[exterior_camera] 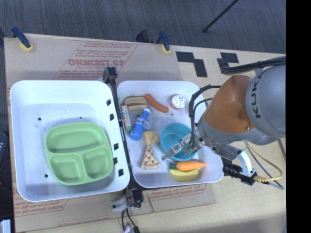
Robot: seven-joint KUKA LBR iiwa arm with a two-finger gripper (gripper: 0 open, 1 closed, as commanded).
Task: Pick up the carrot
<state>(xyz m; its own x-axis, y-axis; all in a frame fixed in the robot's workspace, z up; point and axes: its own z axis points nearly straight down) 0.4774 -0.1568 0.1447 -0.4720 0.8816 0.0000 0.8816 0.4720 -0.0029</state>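
Orange and tapered, the carrot (190, 166) lies in the right bin (214, 178), touching a yellow banana (184, 174). Our gripper (181, 148) hangs above the blue bowl (171, 134), fingers apart and holding nothing. We judge that the carrot's smooth, rounded skin could slip or drag the banana along.

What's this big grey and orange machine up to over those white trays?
It's a robot arm meant to pick up the orange toy carrot. Its two-finger gripper sits low in the right white bin, over the blue bowl and just above the carrot, which lies untouched on a yellow banana near the bin's front edge. Nothing is between the fingers. The left white bin holds a green divided plate.
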